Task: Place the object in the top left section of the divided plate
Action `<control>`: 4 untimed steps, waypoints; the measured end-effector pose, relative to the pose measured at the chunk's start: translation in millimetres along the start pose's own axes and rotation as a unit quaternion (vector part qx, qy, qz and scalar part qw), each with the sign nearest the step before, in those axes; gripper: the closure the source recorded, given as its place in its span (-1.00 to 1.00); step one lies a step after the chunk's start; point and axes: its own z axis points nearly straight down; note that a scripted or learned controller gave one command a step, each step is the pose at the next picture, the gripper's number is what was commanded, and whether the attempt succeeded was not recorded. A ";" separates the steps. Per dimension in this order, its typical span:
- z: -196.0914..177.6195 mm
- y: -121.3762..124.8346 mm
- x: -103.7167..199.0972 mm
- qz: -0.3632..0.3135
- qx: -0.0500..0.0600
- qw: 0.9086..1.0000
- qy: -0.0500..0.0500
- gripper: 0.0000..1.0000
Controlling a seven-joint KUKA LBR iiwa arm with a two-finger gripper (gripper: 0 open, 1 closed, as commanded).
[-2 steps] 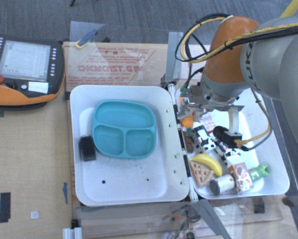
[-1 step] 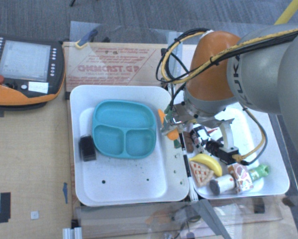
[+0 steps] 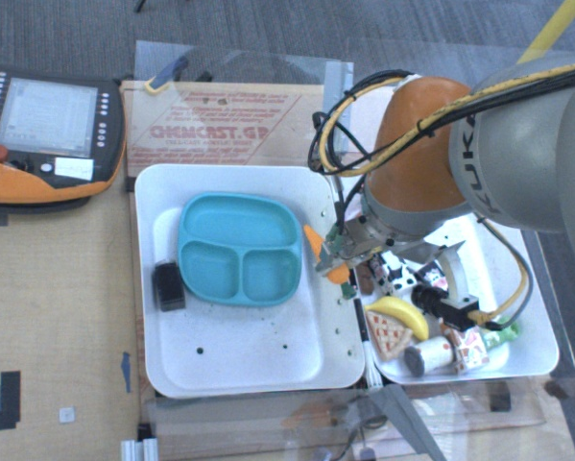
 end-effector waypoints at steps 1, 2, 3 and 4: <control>0.0 -0.1 -0.6 0.001 0.000 1.000 0.000 -1.00; -7.6 0.8 -1.3 0.001 0.001 1.000 0.000 1.00; -74.9 -18.3 16.0 -0.008 -0.002 1.000 -0.001 1.00; -47.8 -48.9 16.5 -0.073 0.000 0.997 0.000 1.00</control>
